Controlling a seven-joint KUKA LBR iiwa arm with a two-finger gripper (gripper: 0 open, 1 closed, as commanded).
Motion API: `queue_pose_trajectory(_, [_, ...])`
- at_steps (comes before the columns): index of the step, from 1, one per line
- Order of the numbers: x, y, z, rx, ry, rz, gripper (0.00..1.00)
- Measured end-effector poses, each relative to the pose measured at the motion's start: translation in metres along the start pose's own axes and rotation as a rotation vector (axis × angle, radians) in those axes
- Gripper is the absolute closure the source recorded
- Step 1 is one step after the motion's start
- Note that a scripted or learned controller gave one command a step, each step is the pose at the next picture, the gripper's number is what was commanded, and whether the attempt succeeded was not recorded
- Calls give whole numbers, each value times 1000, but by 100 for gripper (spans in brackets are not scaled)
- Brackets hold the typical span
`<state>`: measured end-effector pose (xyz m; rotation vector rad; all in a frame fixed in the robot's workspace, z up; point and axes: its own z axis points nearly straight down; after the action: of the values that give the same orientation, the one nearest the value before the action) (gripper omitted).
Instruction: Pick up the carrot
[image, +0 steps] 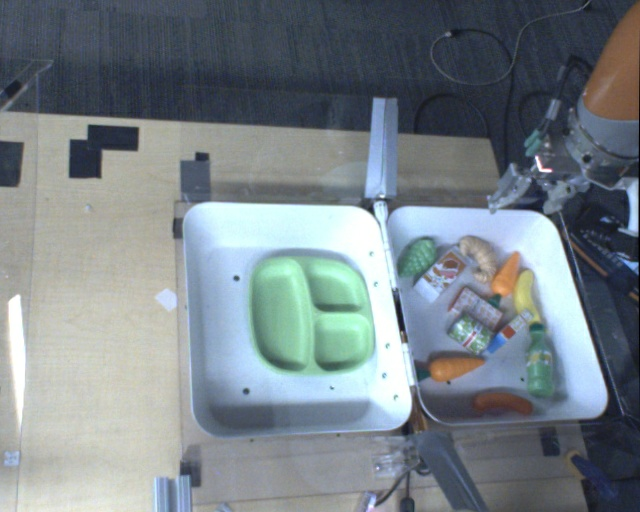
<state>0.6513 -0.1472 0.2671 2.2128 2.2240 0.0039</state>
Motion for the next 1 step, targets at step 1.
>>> queue_pose_trajectory(1, [-43, -55, 164, -15, -5, -320, 0])
